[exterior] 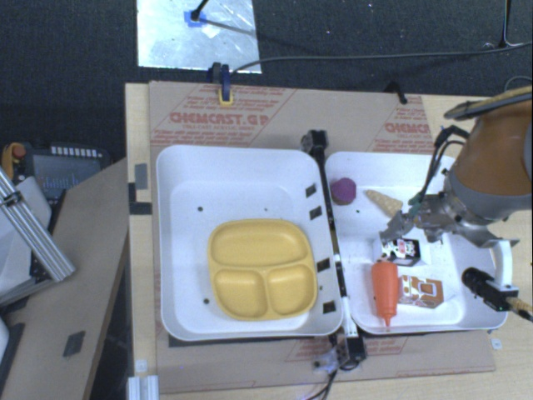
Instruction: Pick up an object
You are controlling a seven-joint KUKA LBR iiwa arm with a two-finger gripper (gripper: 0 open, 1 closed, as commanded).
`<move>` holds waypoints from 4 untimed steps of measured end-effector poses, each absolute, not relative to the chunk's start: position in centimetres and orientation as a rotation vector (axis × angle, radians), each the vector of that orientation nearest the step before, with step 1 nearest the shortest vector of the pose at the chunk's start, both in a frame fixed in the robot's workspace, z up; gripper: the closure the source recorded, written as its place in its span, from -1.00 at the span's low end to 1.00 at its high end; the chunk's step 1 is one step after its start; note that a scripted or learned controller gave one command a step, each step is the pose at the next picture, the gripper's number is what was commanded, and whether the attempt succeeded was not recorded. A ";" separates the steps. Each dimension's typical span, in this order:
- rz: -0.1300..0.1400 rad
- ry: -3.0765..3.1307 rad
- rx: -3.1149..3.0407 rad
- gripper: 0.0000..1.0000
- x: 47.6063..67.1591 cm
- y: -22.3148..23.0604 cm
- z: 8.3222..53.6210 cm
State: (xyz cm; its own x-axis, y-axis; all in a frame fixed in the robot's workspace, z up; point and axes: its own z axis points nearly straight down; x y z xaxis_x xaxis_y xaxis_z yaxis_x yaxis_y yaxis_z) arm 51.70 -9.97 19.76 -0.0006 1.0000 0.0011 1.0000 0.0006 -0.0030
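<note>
Two shallow white plastic bins sit side by side on a cardboard-covered bench. Within the left bin [179,223] rests a yellow three-compartment plastic tray [261,267]. Within the right bin [466,317] lie a small purple ball [343,191], a tan cone-shaped piece [385,200], an orange plastic carrot [385,290], a brown-and-white printed packet [421,292] and a small black-and-white carton [402,249]. Reaching in from the right, the gripper [401,226] hangs just above the carton's far edge; whether it is parted or closed cannot be told. That carton looks light, stiff and slightly crushable, best pinched across its narrow sides.
</note>
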 end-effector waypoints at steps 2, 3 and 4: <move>-0.002 -2.224 -2.222 1.00 52.2 -10.5 15.1; -0.005 -2.229 -2.221 1.00 52.6 -10.5 19.4; -0.007 -2.231 -2.220 1.00 52.6 -9.8 24.0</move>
State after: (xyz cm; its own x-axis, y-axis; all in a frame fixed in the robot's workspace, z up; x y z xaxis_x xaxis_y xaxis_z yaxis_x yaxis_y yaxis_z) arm 52.64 -9.82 24.01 -0.0048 1.0000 -0.0010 1.0000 0.0048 0.0070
